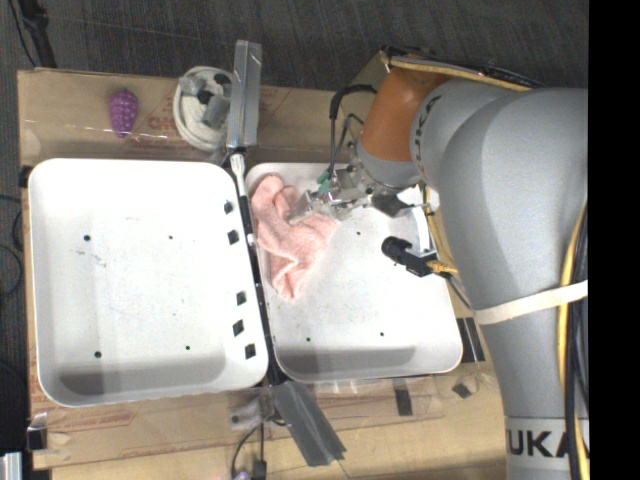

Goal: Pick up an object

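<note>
We see the tool [322, 196] low over the pink cloth [287, 236] at its two o'clock edge; its grip we cannot tell. We should pinch a raised fold, then lift straight up.

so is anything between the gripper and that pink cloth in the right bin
Nothing visible stands between them. The gripper is right at the upper right edge of the pink cloth, which lies alone along the left side of the right bin. Whether the gripper is touching the cloth cannot be told from this view.

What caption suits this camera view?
Grey arm lowers its end effector onto a pink cloth in the right bin.
</note>
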### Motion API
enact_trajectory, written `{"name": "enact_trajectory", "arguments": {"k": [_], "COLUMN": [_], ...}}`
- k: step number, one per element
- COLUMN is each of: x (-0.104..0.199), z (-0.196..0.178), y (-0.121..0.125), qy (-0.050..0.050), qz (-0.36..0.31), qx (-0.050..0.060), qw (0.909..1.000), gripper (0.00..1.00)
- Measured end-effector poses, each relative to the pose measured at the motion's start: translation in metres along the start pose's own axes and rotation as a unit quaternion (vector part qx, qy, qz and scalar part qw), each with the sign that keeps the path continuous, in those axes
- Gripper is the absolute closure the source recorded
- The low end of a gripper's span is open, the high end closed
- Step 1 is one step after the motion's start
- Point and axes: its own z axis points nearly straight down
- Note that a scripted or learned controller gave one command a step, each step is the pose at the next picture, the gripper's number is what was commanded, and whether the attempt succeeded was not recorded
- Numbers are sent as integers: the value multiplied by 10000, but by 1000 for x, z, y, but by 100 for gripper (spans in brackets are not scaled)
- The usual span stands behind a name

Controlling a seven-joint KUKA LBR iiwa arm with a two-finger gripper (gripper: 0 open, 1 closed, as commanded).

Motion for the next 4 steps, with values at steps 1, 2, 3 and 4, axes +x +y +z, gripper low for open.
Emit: {"name": "enact_trajectory", "arguments": {"k": [1, 2, 3, 4], "x": [32, 100, 73, 40], "z": [1, -100, -98, 1], "y": [5, -50, -74, -29], "qy": [3, 0, 4, -6], "qz": [-545, -551, 19, 357], "qx": [6, -1, 18, -10], "qw": [9985, 9985, 10000, 9994], "gripper": [0, 0, 0, 0]}}
